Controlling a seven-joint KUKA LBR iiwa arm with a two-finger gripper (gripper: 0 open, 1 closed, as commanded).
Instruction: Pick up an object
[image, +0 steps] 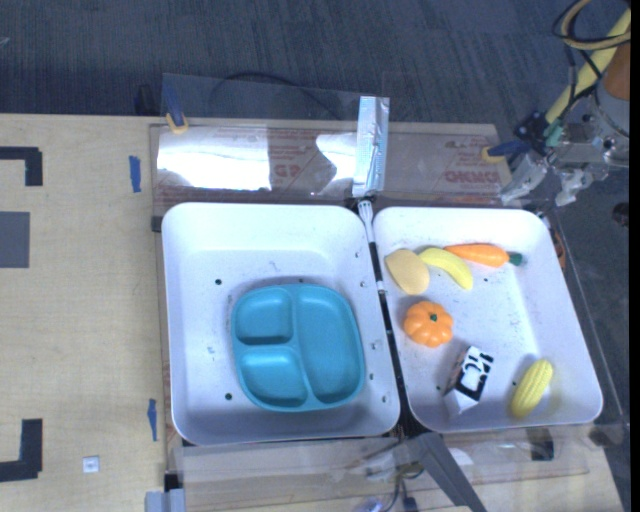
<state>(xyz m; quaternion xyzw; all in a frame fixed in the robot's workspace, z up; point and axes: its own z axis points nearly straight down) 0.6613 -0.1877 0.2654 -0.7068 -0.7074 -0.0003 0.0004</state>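
**A:** Pumpkin is my anchor here, the little orange one sitting about mid-way in the right bin. Everything else I'll place off that.

**B:** ok go. what's around it?

**A:** Just above it and a touch left, a pale yellow lemon-ish piece, with a banana touching its right side. The carrot lies flat further up and right of the pumpkin, its tip touching the banana. Below-right of the pumpkin there's a small black-and-white box, tilted. Corn cob is further right of that, near the bin's lower right corner.

**B:** and the other bin?

**A:** Left bin, well left of the pumpkin, has a blue divided plate lying flat in it, three compartments.

**B:** where's the arm? grabbing anything?

**A:** Nope. The gripper is way up and right of the pumpkin, past the right bin's top right corner, over the surface edge rather than the bin. Fingers: can't tell if they're wide or narrow, it's a jumble of grey parts and cables there. All the items are lying in the bins.
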